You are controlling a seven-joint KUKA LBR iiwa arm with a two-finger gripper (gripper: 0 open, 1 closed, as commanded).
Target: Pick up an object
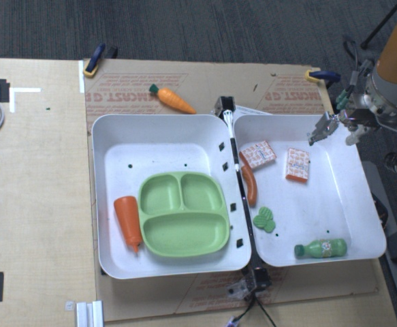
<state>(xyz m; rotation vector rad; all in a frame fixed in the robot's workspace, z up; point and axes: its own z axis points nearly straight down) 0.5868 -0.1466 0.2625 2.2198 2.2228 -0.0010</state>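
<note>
I see left bin [103,182]: orange bottle [127,221] at 9 o'clock of green plate [183,214] | right bin [361,182]: sausage [250,184], green leaf [264,219], two snack packs [257,154] [297,164], green bottle [321,248] at 5 o'clock | end effector [334,129] over the bin's 1 o'clock corner, fingers spread, nothing between them.
</note>
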